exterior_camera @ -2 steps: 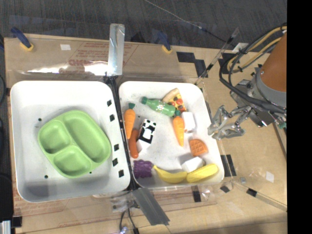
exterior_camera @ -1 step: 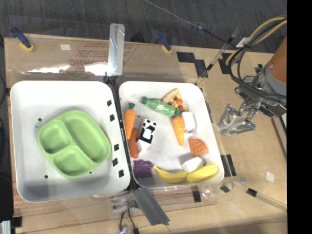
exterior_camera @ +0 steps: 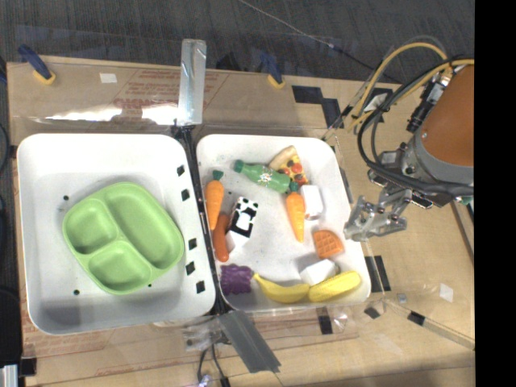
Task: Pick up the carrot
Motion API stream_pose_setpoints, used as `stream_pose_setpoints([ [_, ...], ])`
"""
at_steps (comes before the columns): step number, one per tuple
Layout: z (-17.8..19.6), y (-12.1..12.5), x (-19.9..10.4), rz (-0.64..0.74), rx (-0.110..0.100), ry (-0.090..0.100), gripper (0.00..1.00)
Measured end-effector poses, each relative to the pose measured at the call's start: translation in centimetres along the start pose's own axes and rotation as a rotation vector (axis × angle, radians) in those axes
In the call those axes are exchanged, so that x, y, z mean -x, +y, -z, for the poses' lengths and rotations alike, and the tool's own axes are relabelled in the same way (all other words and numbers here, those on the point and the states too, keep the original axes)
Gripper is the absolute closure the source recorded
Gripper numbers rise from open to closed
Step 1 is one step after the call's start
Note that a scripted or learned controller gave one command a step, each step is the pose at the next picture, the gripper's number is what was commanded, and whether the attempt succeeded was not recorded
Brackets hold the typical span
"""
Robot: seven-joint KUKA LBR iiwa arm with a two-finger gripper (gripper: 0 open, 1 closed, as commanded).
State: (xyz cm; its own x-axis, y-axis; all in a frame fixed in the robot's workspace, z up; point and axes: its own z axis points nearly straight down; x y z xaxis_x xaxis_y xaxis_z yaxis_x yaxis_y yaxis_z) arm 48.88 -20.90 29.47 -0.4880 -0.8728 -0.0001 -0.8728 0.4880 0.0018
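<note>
Approach step — pincer (exterior_camera: 372, 220) hangs just outside the right bin's (exterior_camera: 334, 156) right wall, its state unclear. Carrot (exterior_camera: 295, 214) lies mid-bin, beside the green bottle (exterior_camera: 262, 176); next move calls for reaching inward.

Even, fairly bright overhead light falls on the two shallow white plastic bins (exterior_camera: 266, 147), whose floors read near white without burning out, while the dark ribbed floor (exterior_camera: 242, 10) beyond the bench stays dim. Glare streaks the clear plastic sheeting (exterior_camera: 105, 113) along the far rim of the left bin, and soft, short shadows lie beneath the green three-compartment plate (exterior_camera: 122, 236) and the yellow toy banana (exterior_camera: 310, 289). Focus is moderate and detail slightly grainy, with the metal two-finger gripper (exterior_camera: 372, 222) rendered soft.
</note>
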Motion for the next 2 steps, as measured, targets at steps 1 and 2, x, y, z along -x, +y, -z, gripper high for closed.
stream_pose_setpoints([
  [1, 1.1, -0.1, 0.2, 0.007, -0.002, 0.000, 1.00],
  [2, 2.3, 0.9, -0.6, 0.391, -0.005, 0.000, 1.00],
])
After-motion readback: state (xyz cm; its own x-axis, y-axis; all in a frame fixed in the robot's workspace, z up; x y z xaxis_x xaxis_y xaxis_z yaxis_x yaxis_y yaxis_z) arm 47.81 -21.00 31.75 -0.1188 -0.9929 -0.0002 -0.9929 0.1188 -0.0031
